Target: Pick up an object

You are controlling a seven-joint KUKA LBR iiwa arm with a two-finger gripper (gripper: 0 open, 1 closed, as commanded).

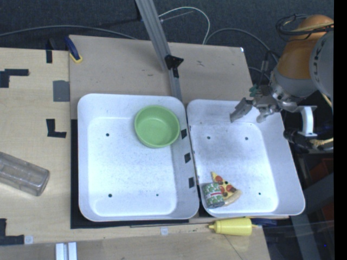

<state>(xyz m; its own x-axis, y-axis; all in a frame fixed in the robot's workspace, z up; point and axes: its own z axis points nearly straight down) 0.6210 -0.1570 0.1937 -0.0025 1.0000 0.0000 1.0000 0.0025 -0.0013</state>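
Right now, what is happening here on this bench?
A robot arm reaches in from the right. Its gripper is open and holds nothing, above the far edge of the right bin. A pizza-slice toy lies in that bin's near left corner. A green bowl sits in the left bin. Nothing is picked up yet.

- Bench (119, 64): tan board top, black tape marks along its left part.
- Clear plastic cylinder (21, 173): lying on its side at the bench's left edge, well apart from the bins.
- Grey metal pole (157, 34): slants from the top edge down to the gap between the bins.
- Blue-and-yellow clamp (73, 49): at the board's upper-left corner.
- Cables (190, 15): looping over dark floor behind the bench.
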